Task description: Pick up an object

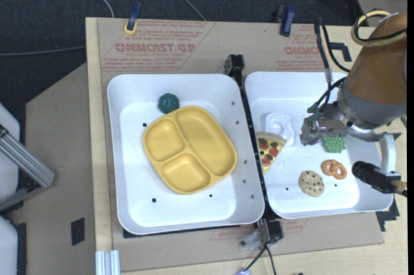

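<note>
Brown cardboard-topped counter with red print carries two shallow white plastic bins side by side. Grey arm with orange band reaches in from the right, over the right bin.

Left white bin: big yellow three-compartment plastic plate sits roughly centre, turned at an angle. Small dark green lumpy toy just beside the plate's upper-left edge, on the bin floor, touching or nearly touching it — can't tell which.

Right white bin: pincer low over the middle of the bin, fingers dark and blurred; cannot tell whether they are spread or pressed together, and nothing visibly between them. Light green knobbly toy block just beside the pincer, to its lower right, partly under the wrist. White rounded plastic piece left of the pincer, hard to make out against the bin. Toy pizza slice, yellow with red spots, near the bin's left wall, below the white piece. Tan chocolate-chip toy cookie toward the front of the bin. Brown toy pretzel just right and above the cookie, below the green block, apart from both.
</note>
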You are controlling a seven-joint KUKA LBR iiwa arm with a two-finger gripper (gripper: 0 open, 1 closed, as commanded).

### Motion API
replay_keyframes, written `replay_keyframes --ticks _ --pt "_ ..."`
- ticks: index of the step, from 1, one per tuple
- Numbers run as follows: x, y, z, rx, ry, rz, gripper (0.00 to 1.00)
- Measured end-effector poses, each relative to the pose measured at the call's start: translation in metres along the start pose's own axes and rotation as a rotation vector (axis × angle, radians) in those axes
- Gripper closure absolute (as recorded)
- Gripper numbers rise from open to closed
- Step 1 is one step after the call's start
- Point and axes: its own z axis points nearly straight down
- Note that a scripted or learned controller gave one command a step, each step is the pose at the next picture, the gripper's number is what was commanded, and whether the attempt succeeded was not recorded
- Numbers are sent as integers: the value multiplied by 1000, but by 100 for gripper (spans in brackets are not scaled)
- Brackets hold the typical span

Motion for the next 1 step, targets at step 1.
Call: replay_keyframes --ticks 1 --pt "58 7 -8 -1 0 -1 100"
